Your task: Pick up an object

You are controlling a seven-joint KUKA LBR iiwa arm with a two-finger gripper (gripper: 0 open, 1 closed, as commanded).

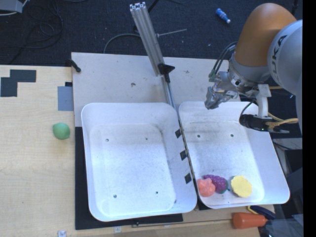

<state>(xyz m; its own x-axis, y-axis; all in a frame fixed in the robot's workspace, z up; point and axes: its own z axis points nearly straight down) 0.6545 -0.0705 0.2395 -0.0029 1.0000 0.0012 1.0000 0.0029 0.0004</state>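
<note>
Three small objects lie in the right bin [266, 152] near its front edge: a pink-orange lump [206, 187], a purple bunch of grapes [217, 182] and a yellow round piece [241, 186]. My gripper [214, 101] hangs over the back edge of the right bin, well away from those objects. Nothing shows between its fingers. Whether they are open or shut is unclear from this angle.
The left bin [94, 132] sits beside the right one, joined by black clips. A green ball [61, 131] rests on the wooden bench at the left. A slanted aluminium bar [151, 38] rises behind the bins. An orange tool [248, 220] lies by the front right.
</note>
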